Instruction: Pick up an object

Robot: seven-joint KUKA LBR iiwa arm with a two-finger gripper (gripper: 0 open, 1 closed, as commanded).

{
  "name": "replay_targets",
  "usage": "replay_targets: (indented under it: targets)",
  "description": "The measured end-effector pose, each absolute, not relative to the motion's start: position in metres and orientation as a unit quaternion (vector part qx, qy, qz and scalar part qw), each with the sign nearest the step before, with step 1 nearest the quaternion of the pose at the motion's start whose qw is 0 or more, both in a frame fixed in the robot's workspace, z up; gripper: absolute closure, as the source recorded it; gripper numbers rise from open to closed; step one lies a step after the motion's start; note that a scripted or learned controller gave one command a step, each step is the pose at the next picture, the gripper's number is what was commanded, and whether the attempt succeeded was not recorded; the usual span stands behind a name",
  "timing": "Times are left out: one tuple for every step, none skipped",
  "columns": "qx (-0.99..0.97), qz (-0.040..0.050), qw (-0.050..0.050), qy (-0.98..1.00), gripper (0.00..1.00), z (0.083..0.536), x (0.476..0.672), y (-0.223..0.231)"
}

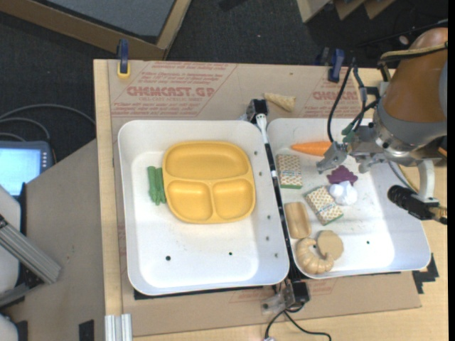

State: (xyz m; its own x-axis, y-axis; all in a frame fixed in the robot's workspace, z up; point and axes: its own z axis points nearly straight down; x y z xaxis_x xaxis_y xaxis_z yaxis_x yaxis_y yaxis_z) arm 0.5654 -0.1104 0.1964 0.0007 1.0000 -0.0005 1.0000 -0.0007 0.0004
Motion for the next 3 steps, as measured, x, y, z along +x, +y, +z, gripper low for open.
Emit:
replay_targets:
  targets:
    - [0.706,-0.0007,-0.002,0.708,0.0,0.184,0.562,-0.036]
    - [0.704,-0.0015,-0.004,0.71,0.0,0.184,0.497,0.064]
    - [0.709,-0.0012,-0.002,0.705,0.0,0.184,0.487,-0.021]
